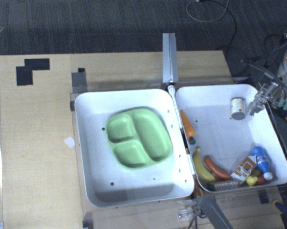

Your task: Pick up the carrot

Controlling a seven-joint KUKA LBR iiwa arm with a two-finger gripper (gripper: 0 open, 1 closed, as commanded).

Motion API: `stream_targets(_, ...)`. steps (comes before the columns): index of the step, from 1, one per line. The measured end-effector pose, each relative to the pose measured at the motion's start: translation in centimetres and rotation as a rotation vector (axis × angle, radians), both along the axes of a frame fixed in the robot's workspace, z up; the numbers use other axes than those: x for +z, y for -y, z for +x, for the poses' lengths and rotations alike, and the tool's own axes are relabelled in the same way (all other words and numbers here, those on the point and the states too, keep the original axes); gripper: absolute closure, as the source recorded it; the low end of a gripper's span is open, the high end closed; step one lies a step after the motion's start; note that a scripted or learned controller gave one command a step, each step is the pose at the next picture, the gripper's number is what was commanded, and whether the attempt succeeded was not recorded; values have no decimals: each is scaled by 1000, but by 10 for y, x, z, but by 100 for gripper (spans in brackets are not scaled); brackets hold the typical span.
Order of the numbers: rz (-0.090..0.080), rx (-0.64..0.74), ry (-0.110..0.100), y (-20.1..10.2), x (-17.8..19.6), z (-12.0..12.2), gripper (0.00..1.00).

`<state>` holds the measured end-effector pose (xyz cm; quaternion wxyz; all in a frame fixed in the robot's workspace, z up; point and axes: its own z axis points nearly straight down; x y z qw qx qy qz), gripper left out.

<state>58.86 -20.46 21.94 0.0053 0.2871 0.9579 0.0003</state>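
Nearest the camera, at six o'clock in the right bin [279, 140], a clutter of small things lies heaped: a banana [202, 167], a red sausage [217, 168], an orange-and-white carton [245, 169] and a blue bottle [261, 160]. At nine o'clock, the left bin [93, 140] holds a green divided tray [138, 137]. Against the right bin's nine o'clock wall lies the carrot [187, 125], just above the banana. Toward two o'clock, a small can [238, 107] stands beside the gripper [261, 101], which grips nothing; I cannot tell how wide it stands.

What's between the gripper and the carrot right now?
In the camera view, a small can lies between the gripper and the carrot; otherwise bare bin floor.
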Motion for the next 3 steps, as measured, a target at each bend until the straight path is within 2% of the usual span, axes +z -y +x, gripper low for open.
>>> stream_targets(1,-2,194,0,0,-9,11,100)
stream_targets(2,-4,519,-2,1,-2,-16,100)
stream_targets(3,-10,934,1,0,81,-6,100)
